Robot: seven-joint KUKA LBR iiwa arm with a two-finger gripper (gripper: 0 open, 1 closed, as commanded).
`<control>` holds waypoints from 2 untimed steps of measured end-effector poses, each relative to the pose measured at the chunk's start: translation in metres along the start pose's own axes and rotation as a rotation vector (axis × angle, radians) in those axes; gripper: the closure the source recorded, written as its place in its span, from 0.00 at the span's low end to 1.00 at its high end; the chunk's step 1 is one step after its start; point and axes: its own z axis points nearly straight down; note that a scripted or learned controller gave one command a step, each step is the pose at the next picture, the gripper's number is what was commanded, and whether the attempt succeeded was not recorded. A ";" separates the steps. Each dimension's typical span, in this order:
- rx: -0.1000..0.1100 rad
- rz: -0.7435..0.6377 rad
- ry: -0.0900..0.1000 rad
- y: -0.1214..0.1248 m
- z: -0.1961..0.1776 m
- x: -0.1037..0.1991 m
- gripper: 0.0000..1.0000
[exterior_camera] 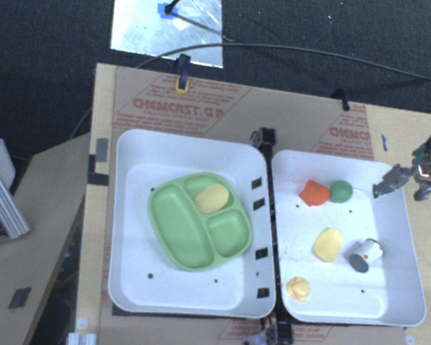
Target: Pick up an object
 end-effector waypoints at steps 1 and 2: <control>-0.012 -0.003 -0.002 0.002 -0.007 0.001 0.00; -0.010 -0.006 -0.002 0.009 0.042 0.009 0.00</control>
